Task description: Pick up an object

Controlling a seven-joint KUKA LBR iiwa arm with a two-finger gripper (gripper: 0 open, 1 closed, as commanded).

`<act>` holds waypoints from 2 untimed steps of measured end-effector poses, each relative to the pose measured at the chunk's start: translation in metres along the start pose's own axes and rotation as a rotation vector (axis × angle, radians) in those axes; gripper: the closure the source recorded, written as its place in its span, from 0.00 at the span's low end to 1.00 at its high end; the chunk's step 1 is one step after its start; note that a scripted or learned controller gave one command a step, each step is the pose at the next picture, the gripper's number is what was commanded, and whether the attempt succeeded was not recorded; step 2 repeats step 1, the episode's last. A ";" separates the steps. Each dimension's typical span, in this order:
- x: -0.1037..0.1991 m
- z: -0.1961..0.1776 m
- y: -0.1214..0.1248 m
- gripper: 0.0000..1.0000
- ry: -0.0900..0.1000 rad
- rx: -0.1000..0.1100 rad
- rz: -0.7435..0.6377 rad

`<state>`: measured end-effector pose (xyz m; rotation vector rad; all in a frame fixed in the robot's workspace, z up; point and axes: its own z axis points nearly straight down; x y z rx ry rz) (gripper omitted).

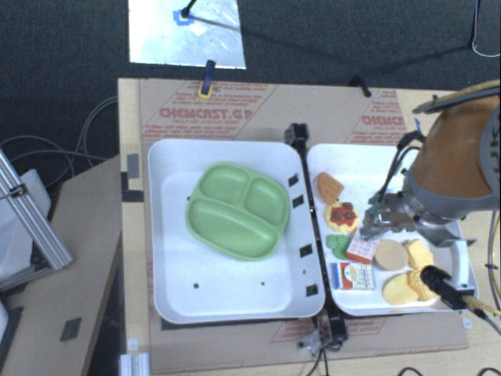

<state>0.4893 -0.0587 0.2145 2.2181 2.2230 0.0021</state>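
Note:
My gripper (374, 222) hangs low in the right bin (368, 160), among several toy foods. Its tip is just above a small red and white carton (361, 250) and right beside a red pizza piece (342, 216). An orange bread piece (329, 186) lies further back. A green leafy piece (337, 244) and a blue and white box (351, 276) lie at the front left. To the right of the carton sit a tan round biscuit (389, 254) and yellow pieces (400, 290). Nothing visibly sits in the gripper.
The left bin (176, 288) holds a green divided plate (238, 209). A black divider with clips (307, 214) runs between the bins. The arm's grey and orange body (458, 163) covers the right bin's right side.

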 end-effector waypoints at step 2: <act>0.000 0.000 0.003 1.00 0.000 0.000 0.000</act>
